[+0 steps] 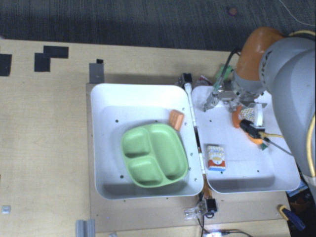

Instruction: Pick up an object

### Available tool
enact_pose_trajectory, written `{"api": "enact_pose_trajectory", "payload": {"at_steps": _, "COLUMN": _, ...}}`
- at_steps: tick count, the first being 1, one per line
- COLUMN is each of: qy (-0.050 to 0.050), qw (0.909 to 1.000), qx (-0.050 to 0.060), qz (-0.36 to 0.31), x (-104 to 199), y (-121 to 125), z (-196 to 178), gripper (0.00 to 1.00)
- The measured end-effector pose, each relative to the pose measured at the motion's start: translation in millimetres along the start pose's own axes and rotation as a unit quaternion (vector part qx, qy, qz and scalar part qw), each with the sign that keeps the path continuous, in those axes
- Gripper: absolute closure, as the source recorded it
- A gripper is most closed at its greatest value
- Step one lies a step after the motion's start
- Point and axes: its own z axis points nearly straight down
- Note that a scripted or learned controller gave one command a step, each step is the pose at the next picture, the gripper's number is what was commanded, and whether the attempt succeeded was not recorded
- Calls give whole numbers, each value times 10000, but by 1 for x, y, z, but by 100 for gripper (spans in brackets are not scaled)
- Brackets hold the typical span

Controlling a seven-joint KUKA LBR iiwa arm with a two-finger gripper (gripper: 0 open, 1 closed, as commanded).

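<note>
Gripper (228, 100) hangs over the right bin's (237, 181) far end; you cannot tell its opening from here. Your nearest objects: a small carton (216, 157) mid-bin, an orange tool (253, 132) beside the wrist.

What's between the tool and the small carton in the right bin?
Nothing visible. The tool sits at the far end of the right bin, and the small carton lies nearer the front on bare bin floor. The orange-handled item lies off to the side.
</note>
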Motion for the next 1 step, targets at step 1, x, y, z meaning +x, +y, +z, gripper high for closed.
{"api": "enact_pose_trajectory", "payload": {"at_steps": 1, "qy": -2, "qw": 10000, "qx": -19, "qz": -25, "x": 1, "y": 1, "z": -11, "gripper": 100}}
